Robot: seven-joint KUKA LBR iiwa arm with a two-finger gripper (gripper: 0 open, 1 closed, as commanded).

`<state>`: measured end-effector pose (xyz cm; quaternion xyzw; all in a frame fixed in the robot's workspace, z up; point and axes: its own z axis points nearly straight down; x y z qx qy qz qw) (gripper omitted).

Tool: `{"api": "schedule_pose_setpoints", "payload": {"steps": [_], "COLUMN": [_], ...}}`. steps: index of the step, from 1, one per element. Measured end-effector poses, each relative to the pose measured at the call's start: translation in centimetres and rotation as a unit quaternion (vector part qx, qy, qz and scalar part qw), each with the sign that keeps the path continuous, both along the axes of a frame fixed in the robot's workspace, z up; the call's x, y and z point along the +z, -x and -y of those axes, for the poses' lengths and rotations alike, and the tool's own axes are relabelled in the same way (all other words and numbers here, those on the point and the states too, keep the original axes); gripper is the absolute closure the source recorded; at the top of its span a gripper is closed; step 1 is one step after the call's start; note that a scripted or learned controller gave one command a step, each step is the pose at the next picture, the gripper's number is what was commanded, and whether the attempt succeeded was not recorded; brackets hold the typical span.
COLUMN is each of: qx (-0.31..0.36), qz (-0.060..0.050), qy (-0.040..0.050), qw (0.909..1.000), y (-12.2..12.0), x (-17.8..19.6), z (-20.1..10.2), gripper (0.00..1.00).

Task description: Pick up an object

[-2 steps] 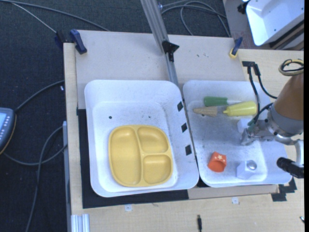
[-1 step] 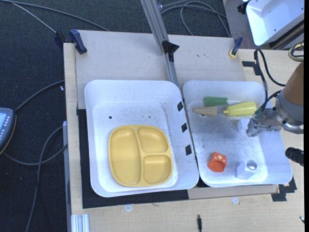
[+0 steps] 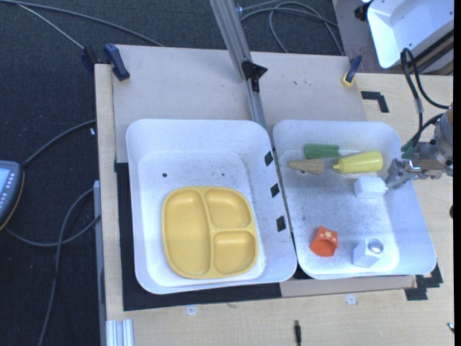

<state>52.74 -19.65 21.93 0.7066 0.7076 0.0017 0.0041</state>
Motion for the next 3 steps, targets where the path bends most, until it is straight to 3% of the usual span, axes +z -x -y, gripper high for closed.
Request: {"api": "schedule_pose_setpoints", "payload": {"steps": [1, 3], "qx": [0.000, 0.003], "qz": [0.000, -0.004], "qy": [-0.0001, -0.0027], "qw": [1.0000, 1.0000], "y": [-0.7, -3.3], "x": [6.3, 6.1], "z": [-0.1, -10.7], "gripper": [1.00, 1.00]}}
